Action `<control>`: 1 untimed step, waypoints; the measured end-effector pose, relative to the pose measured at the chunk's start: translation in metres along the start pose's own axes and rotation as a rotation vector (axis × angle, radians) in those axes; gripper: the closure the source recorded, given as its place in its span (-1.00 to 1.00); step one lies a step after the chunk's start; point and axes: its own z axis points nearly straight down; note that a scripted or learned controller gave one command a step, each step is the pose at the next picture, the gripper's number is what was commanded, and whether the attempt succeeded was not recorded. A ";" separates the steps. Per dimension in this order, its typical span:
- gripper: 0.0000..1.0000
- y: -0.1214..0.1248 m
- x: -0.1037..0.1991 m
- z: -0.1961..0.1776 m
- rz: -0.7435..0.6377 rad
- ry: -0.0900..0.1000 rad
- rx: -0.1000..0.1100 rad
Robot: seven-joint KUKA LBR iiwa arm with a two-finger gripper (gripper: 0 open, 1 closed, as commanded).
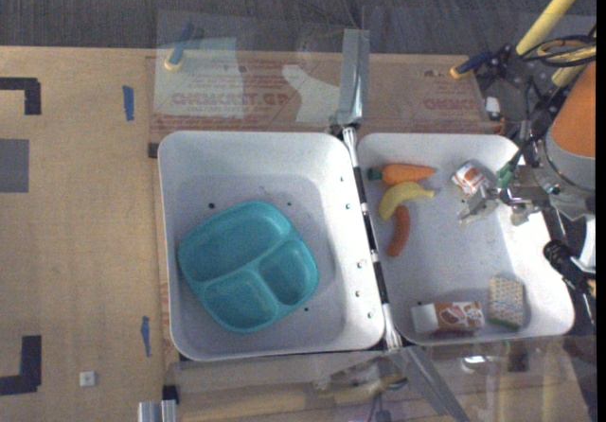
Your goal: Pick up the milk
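The milk looks like the small white and red-brown carton (450,316) lying on its side near the front wall of the right bin (445,259). My gripper (481,201) hangs over the back right part of that bin, well behind the carton and apart from it. A small white and red object (469,176) sits right beside the gripper's tip on its far side; whether it touches the gripper is unclear. The grey arm with its orange band (578,122) comes in from the right edge.
In the right bin, a carrot (409,171), a banana (403,196) and a brown sausage (399,230) lie by the left wall, and a checkered sponge-like block (507,300) sits right of the carton. The left bin (189,174) holds a teal divided plate (248,265).
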 end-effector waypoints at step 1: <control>-1.00 -0.059 -0.055 0.069 -0.105 -0.001 -0.001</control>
